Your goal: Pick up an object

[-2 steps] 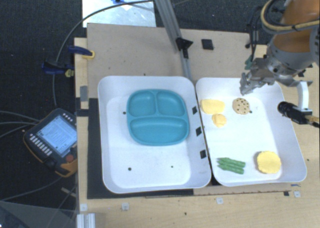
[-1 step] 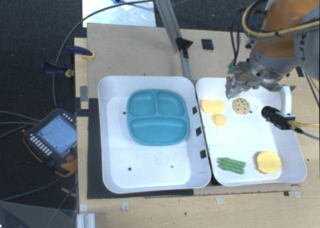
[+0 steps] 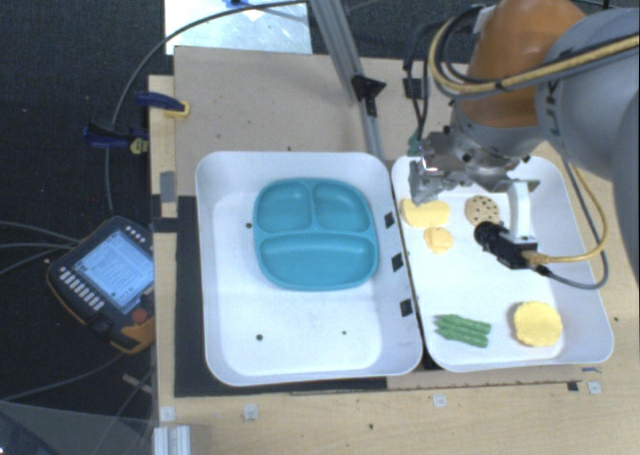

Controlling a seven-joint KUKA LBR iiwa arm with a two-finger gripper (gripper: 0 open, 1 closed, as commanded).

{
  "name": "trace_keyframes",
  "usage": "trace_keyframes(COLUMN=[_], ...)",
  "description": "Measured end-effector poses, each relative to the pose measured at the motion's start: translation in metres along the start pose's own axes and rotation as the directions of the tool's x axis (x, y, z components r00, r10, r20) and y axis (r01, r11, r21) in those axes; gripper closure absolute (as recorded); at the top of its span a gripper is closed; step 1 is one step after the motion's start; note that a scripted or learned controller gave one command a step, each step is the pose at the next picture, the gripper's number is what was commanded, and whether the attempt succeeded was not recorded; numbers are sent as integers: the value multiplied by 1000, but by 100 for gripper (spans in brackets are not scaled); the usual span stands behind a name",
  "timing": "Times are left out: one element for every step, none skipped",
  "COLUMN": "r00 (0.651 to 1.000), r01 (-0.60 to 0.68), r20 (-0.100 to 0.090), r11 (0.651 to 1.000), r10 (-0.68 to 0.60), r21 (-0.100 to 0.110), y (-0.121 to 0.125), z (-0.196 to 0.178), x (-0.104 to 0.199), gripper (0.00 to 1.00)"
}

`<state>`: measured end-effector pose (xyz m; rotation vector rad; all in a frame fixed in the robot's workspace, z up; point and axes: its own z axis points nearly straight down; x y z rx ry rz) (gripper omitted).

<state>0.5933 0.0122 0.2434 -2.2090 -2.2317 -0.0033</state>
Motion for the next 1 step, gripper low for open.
trace_keyframes(r00=[1000], r01=[0], r20=[0], r11=[1000], r10=[0], r21=[1], y=[-11], z=[14], x=[53], gripper=[100])
